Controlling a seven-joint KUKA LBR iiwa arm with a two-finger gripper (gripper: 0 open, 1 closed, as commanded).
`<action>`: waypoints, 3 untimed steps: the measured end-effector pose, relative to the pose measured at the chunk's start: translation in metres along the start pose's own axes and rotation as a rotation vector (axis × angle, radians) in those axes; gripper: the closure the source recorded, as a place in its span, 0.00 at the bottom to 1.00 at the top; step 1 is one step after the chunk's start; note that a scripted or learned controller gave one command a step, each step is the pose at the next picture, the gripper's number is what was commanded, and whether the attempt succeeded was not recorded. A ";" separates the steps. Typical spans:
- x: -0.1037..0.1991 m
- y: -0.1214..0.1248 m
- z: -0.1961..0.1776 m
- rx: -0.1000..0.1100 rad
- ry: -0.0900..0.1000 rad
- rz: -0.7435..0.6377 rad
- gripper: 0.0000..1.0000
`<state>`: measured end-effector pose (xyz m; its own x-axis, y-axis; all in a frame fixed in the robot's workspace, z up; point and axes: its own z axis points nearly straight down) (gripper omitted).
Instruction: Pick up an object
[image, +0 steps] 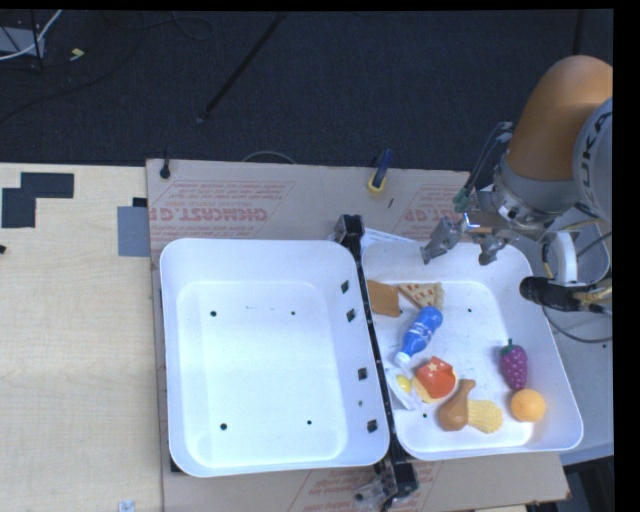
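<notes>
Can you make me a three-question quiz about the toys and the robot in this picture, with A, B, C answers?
1. Where are the toys?
A. left bin
B. right bin
C. on the cardboard

2. What colour is the bottle?
A. blue
B. green
C. pink

3. What is the end effector doing?
A. squeezing the bottle
B. lifting the grapes
C. hanging open over the bin's far edge, holding nothing

Answers: 1 B, every toy lies in the bin nearest the arm. 2 A, its body is blue with a white cap. 3 C, its fingers are spread apart with nothing between them.
</notes>
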<state>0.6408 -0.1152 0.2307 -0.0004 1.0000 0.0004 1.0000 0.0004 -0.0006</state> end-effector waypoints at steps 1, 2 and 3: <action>0.026 -0.017 0.130 -0.004 -0.001 0.002 0.00; 0.004 -0.079 0.115 0.005 0.000 0.003 0.00; 0.003 -0.076 0.104 -0.003 0.000 0.009 1.00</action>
<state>0.5651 -0.1123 0.1268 0.0087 1.0000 0.0004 1.0000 -0.0087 0.0028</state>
